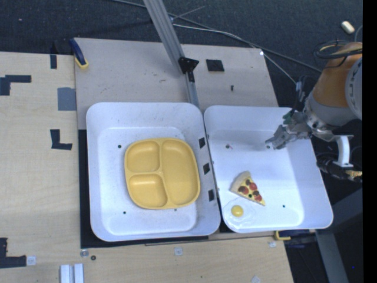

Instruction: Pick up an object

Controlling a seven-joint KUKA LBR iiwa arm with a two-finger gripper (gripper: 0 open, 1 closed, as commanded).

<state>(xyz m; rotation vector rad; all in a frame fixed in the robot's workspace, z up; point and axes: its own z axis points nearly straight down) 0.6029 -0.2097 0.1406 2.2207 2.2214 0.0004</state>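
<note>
Two bins on the tabletop (141, 69): yellow tray (161, 173) in the left one, pizza slice (248, 188) lower in the right one. Pincer (275, 141) hovers upper right, looks slightly open, holding nothing.

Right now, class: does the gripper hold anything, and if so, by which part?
Nothing is held. The gripper hangs over the right bin near its far side, apart from the pizza slice and the small yellow piece.

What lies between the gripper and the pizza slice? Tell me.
Only bare white floor of the right bin separates the gripper from the pizza slice, seen in the camera view.
</note>
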